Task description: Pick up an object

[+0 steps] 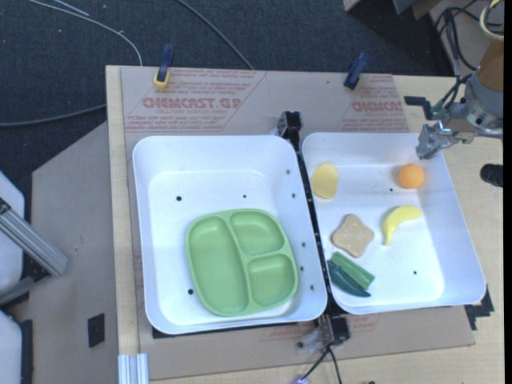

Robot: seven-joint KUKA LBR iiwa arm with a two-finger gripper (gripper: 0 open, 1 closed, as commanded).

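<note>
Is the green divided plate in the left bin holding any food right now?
Empty. The green divided plate lies flat in the left bin, and all three of its compartments show bare green.

The right white bin [448,282] is crowded along its left and middle: a pale yellow round piece [324,180], small orange ball [411,176], yellow banana [398,222], tan toast slice [352,235] and green vegetable [350,274]. Its lower right floor seems open.
</note>
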